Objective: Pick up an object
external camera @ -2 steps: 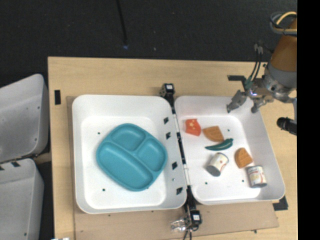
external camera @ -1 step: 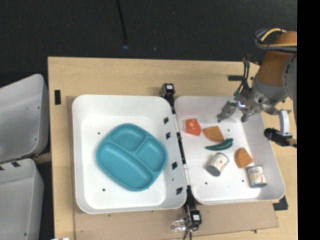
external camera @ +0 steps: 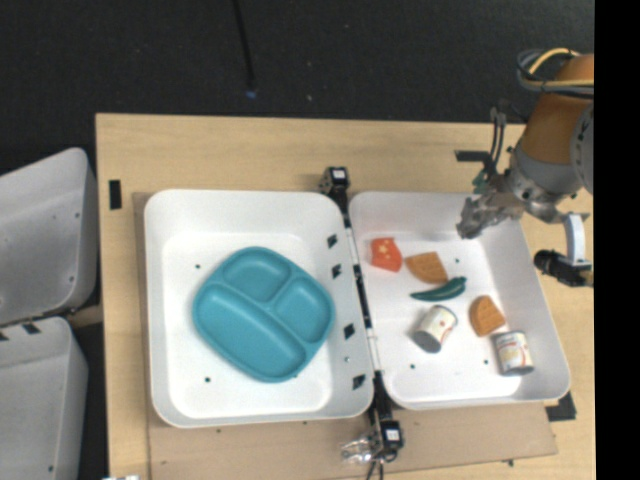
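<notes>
Pickables, right bin (external camera: 535, 298): red block (external camera: 387, 254), two bread pieces, green pepper (external camera: 440, 290), cup (external camera: 434, 328) and can (external camera: 511, 352) lie loose and apart for your choosing, pincer (external camera: 476, 218) poised over the bin's upper right, its finger state untellable; left bin holds a teal tray (external camera: 262, 312).

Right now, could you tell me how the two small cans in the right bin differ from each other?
The grey-ended can lies nearer the bin's middle, just below the green pepper; the red-labelled can lies nearer the bin's right wall. The grey-ended can turns a dark grey end toward the camera, while the red-labelled can shows its white side with red print. Both are small, mostly white, lying on their sides, apart from the gripper.
</notes>
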